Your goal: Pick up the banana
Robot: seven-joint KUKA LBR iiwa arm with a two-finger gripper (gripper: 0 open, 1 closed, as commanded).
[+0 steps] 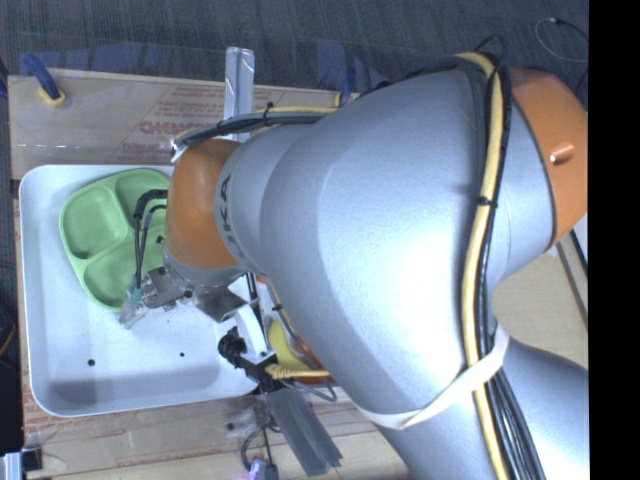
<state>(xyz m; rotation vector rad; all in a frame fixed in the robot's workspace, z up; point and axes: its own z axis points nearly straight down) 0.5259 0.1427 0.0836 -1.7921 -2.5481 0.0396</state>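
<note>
A dark carpeted floor [300,8], blue-grey with a fine ribbed weave, runs across the top of the view behind the bench. The bench top [130,108] is pale wood or board with faint red printing on it (too blurred to read), and a blue clamp with a yellow tip [42,78] grips its far left corner. A thin pale cable [560,38] loops on the floor at the upper right, and the light is even and soft, without hard shadows.
</note>
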